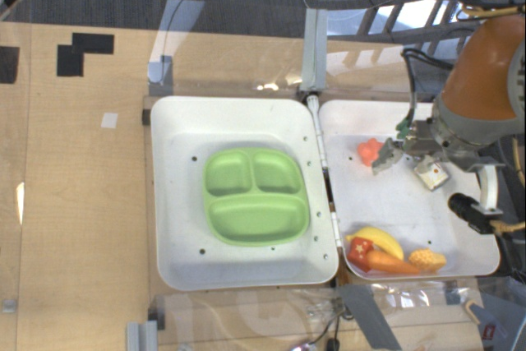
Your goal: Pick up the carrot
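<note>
Reaching in from the right, the arm point(491, 70) hangs its gripper point(393, 157) over the right bin point(411, 201), with nothing visible between its fingers; whether they are parted cannot be told. Across the divider to the gripper's left, the left bin point(177, 201) holds a green tray point(255, 196). The carrot point(393, 263) lies well below the gripper against the near wall, its long axis roughly sideways, tapering right, crowded by a banana point(380, 239).
</note>
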Action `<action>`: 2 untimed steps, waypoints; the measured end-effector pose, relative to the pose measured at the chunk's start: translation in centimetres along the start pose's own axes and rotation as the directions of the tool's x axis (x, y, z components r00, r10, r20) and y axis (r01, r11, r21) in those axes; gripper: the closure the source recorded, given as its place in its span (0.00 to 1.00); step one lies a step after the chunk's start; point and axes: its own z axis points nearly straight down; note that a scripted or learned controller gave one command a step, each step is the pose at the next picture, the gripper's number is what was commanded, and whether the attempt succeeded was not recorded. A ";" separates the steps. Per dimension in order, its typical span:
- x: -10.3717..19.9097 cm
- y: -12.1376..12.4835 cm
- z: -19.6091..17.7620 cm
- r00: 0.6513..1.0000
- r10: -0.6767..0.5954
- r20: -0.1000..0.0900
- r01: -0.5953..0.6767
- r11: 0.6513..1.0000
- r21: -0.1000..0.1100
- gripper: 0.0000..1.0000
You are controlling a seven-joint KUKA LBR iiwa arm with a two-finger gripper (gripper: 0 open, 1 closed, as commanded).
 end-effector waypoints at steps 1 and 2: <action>-1.9 3.8 6.7 0.992 -0.122 0.000 0.122 0.992 0.000 0.00; 0.8 -3.1 -2.2 0.962 0.272 0.000 -0.272 0.962 -0.002 0.00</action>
